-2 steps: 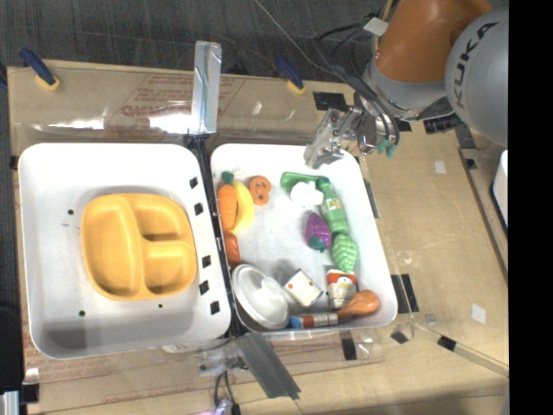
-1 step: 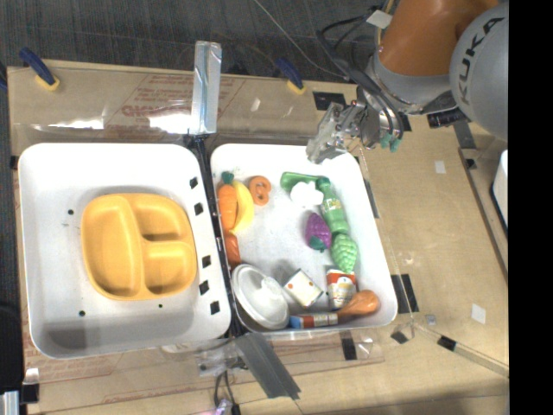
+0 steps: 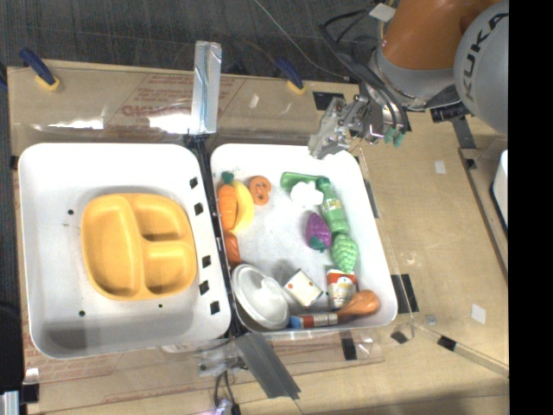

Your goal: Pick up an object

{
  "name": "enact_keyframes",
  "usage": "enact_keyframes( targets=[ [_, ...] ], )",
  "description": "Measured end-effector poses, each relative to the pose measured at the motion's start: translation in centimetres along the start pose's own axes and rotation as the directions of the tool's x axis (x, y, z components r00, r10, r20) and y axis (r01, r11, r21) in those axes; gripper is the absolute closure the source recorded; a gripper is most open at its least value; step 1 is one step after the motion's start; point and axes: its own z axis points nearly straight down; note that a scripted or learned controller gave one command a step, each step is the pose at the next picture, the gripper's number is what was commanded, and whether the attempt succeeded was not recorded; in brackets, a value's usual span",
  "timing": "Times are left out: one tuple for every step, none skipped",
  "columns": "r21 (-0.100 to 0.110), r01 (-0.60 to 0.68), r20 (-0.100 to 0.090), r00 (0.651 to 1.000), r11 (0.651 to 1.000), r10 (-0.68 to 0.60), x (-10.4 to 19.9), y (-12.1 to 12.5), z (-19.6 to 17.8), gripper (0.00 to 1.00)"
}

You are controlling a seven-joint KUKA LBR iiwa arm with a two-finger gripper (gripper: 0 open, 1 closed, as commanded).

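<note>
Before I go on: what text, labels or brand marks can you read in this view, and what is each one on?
"KU", the visible start of a brand name cut off by the frame: on the grey arm.
Red print on the board behind the bins: too faint and blurred to read.
Label on the can in the right bin: too small to read.
Markings on the carton beside it: not legible.

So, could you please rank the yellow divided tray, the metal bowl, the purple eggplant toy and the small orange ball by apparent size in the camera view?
Largest to smallest:
1. yellow divided tray, by far the largest
2. metal bowl
3. purple eggplant toy
4. small orange ball

The eggplant and ball look fairly close; the eggplant seems slightly bigger.
</note>
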Motion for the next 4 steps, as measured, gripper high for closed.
enact_keyframes(
  targets=[
    [0.001, 0.006, 0.004, 1.0, 1.0, -0.006, -0.1, 0.2, -1.1, 1.0],
    [-0.002, 0.049, -0.008, 0.999, 0.999, -0.049, 0.0, 0.7, -0.4, 1.0],
    [-0.001, 0.053, -0.003, 0.999, 0.999, -0.053, -0.1, 0.8, -1.6, 1.0],
    [0.0, 0.057, 0.002, 0.998, 0.998, -0.057, -0.2, 0.9, -2.8, 1.0]
  ],
)
